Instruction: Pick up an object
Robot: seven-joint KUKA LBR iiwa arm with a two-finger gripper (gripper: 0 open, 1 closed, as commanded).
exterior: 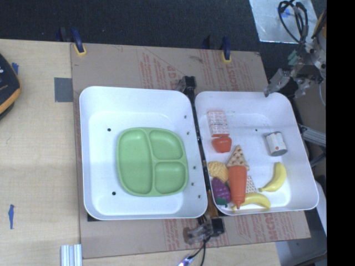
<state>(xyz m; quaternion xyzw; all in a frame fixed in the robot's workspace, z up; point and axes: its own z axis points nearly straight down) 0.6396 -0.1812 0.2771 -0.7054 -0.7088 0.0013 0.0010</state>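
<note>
The left bin (91,148) holds a green divided plate (151,160), the right bin (294,126) holds a carrot (237,185), two bananas (275,177), a tomato (222,144) and a small can (275,143), while my gripper (283,81) hangs beyond its far right corner, grip state unclear.

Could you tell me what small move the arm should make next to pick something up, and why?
Probably swing the gripper inward and over the grey can. The gripper sits at the right bin's far corner, outside the rim, holding nothing, and the can lies apart from the crowded toys, nearest to it.
</note>
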